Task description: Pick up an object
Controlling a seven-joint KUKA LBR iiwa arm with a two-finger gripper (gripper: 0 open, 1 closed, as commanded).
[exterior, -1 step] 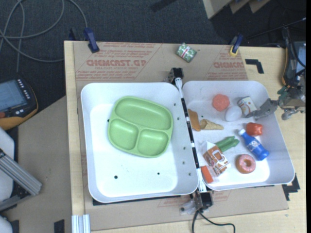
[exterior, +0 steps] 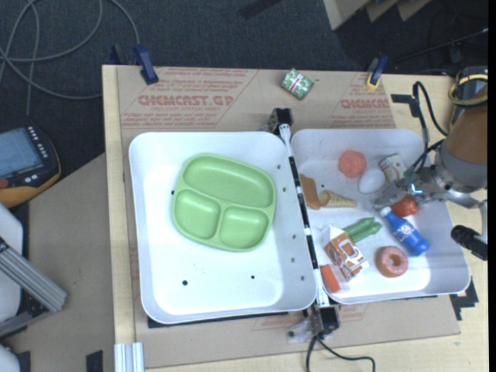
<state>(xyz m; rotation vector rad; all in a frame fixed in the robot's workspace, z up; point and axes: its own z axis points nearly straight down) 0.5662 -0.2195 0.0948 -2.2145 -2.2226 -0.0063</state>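
Two shallow white plastic bins sit side by side on the bench. The left bin (exterior: 155, 208) holds one smooth green three-compartment plate (exterior: 223, 201). The right bin (exterior: 442, 277) holds several small items: one round pink ball (exterior: 352, 163), one blue bottle (exterior: 407, 233), one ring-shaped brown doughnut (exterior: 392, 261), one green pod (exterior: 361, 228), one tan cone (exterior: 335, 201). The gripper (exterior: 405, 188) hangs over the right bin near a small red object (exterior: 404, 206); its state cannot be determined.
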